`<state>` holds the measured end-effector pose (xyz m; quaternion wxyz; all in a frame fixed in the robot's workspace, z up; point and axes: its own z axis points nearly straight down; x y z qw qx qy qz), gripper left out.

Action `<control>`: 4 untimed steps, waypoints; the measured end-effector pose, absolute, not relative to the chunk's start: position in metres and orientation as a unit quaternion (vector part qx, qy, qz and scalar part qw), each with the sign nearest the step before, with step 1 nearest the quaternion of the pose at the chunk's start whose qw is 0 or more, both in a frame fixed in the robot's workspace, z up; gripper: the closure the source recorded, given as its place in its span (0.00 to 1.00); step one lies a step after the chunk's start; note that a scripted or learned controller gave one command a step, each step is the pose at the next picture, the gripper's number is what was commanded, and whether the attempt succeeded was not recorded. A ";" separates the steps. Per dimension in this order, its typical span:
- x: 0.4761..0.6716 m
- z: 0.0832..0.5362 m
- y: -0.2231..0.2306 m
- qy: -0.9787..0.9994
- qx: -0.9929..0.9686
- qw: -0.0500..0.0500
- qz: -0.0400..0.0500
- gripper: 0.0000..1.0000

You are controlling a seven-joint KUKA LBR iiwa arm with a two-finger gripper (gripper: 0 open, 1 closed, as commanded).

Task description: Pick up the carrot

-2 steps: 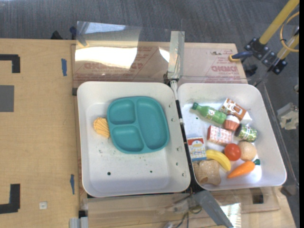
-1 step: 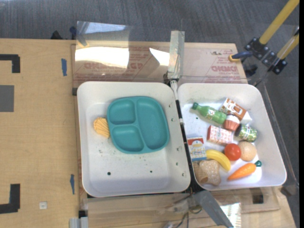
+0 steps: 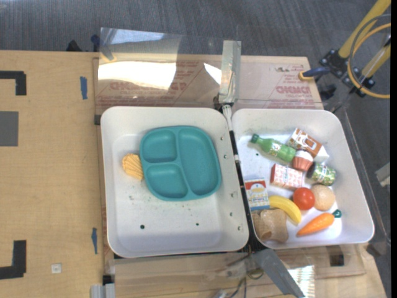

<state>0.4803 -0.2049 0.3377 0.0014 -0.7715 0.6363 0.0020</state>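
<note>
Orange, smooth and tapered: found one carrot (image 3: 315, 223) with a small dark-green tip, lying tilted at about 5 o'clock in the right bin (image 3: 355, 166), thick end pointing up toward 2 o'clock. Saw it just below a glossy red tomato (image 3: 303, 198) and at 3 o'clock from one curved yellow banana (image 3: 286, 208). Counted two shallow white bins with rounded corners, side by side. Noted one green bottle (image 3: 273, 148) lying at 11 o'clock in that right bin. Spotted in the left bin (image 3: 118, 185) one teal plate (image 3: 180, 162) of three compartments, and one ridged yellow shell (image 3: 132, 165) touching its 9 o'clock edge.
</note>
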 end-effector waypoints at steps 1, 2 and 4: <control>0.486 0.475 -0.216 0.522 -0.853 0.002 -0.003 1.00; 0.488 0.484 -0.215 0.523 -0.852 0.004 -0.003 1.00; 0.481 0.387 -0.160 0.155 -0.988 0.002 0.000 1.00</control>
